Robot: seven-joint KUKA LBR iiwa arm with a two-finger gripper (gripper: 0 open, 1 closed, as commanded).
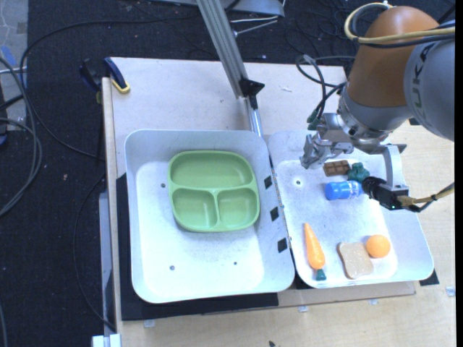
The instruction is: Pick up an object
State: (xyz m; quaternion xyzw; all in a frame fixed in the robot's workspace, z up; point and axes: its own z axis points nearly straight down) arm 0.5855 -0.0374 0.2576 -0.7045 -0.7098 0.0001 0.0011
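The worktop [181, 92] carries two shallow white bins side by side. The left bin [145, 259] holds a green divided plate [214, 191] with three compartments, one long compartment on the far side and two smaller ones on the near side. The plate lies flat in the far half of that bin.

The right bin [412, 255] holds the loose items. A blue bottle [341, 189] lies on its side in the far half of the bin. Just beyond it sits a brown block [336, 168], with a small dark green piece [357, 170] touching its right end. In the near half, a carrot [313, 246] lies lengthwise with its blue-green end pointing toward the near rim. To its right a tan slice of bread [355, 259] lies flat, and an orange ball [377, 246] rests against the far right corner of the bread.

The arm [394, 56] reaches in from the right, with its orange band above the far part of the right bin. The claw [316, 152] hangs over the far left area of the right bin, just left of the brown block and beyond the blue bottle. Nothing is visible between its tips. Whether the claw is open or closed cannot be determined from this view.

A slanted metal pole [224, 42] crosses the far edge of the worktop.
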